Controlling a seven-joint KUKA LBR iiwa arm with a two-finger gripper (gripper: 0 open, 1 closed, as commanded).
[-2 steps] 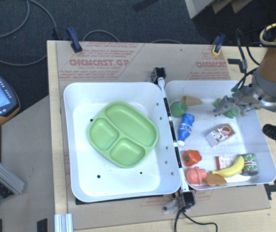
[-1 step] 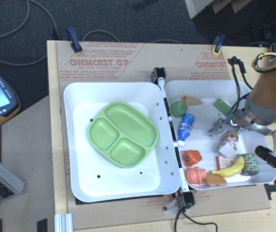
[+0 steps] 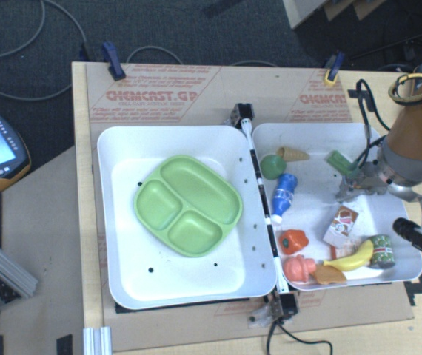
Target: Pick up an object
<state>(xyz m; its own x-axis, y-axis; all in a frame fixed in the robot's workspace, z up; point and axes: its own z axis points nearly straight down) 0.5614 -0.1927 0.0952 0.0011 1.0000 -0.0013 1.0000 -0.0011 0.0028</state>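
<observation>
The arm comes in over the right edge of the right bin [image 3: 322, 133], orange band up top, with the gripper [image 3: 350, 191] down low just above the bin floor near the small carton [image 3: 342, 226]. Can't tell how far the fingers are spread, and nothing obvious sits between them. The carton lies toward the bin's near right corner, beside the banana [image 3: 353, 258]. The left bin [image 3: 115, 198] holds a green divided plate [image 3: 187, 205]. Both bins rest on a cardboard-covered bench [image 3: 159, 87], with dark carpet and cables beyond.

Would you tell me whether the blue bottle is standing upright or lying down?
Lying down: the blue bottle rests lengthwise on the floor of the right bin.
</observation>
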